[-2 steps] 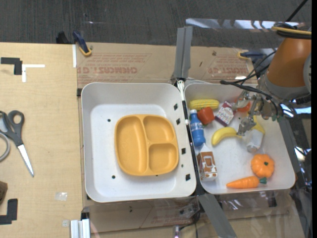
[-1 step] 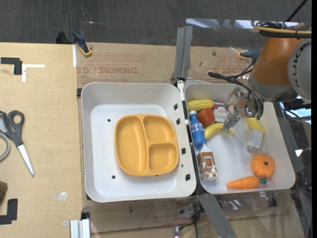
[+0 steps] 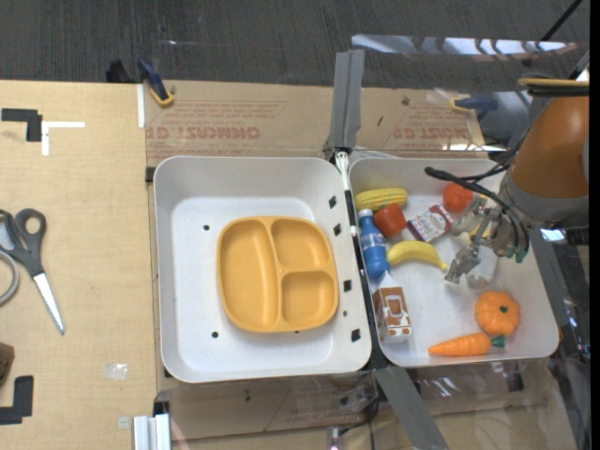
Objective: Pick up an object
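From my screen the gripper (image 3: pixel 466 262) hangs low in the right bin (image 3: pixel 525 345), and its fingers (image 3: pixel 457 272) look parted, with nothing between them that I can make out; a glossy blur just beneath them could be bin floor or a clear bit of packaging, I cannot tell which. The nearest candidate is the banana (image 3: pixel 418 253), lying just to the side of the fingers, toward the divider. I judge it to be light moulded plastic, stiff and a little slick; its curve means I would want the fingers across the thick middle, not the tapering tip. It is bright yellow, bowed, lying flat on the white floor.

Next out, the small orange pumpkin (image 3: pixel 497 313) sits near the fingers on the camera side: round and ribbed with a green stem, probably hard and likely to roll away from a squeeze. The carrot (image 3: pixel 462 346) lies by the front wall. Beyond the banana are a red-and-white packet (image 3: pixel 432 221), a red piece (image 3: pixel 390 219), the corn (image 3: pixel 382 198), a blue bottle (image 3: pixel 372 248) along the divider, and a small carton (image 3: pixel 393 311).

The left bin (image 3: pixel 173 251) holds a yellow divided plate (image 3: pixel 277 273). Scissors (image 3: pixel 34 261) lie well apart on the desk (image 3: pixel 84 186).
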